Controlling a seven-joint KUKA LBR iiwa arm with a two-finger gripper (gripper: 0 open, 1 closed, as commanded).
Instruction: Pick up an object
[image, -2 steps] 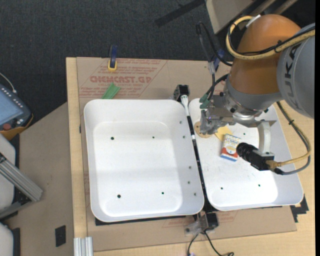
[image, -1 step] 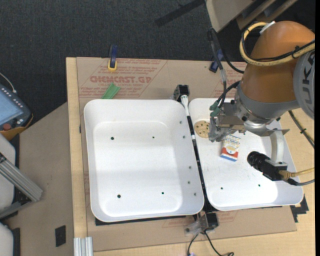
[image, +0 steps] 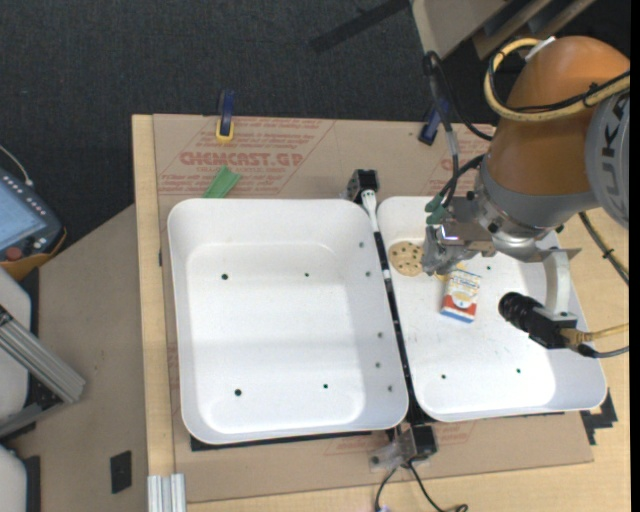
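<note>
two bins (image: 200, 240), gripper (image: 437, 262) over cookie (image: 404, 257)

Dark speckled carpet (image: 200, 50) spreads across the top, floor of the room, and a tan cardboard sheet (image: 270, 150) printed with red lettering covers the surface. Blue clamps (image: 225, 112) pin its far edge, one at left (image: 225, 112), one further right (image: 431, 128). A strip of green tape (image: 221, 182) lies on the cardboard. At far left, a blue-lit screen (image: 18, 218), and below it a silver aluminium rail (image: 38, 355) running diagonally. Light is even and bright.
</note>
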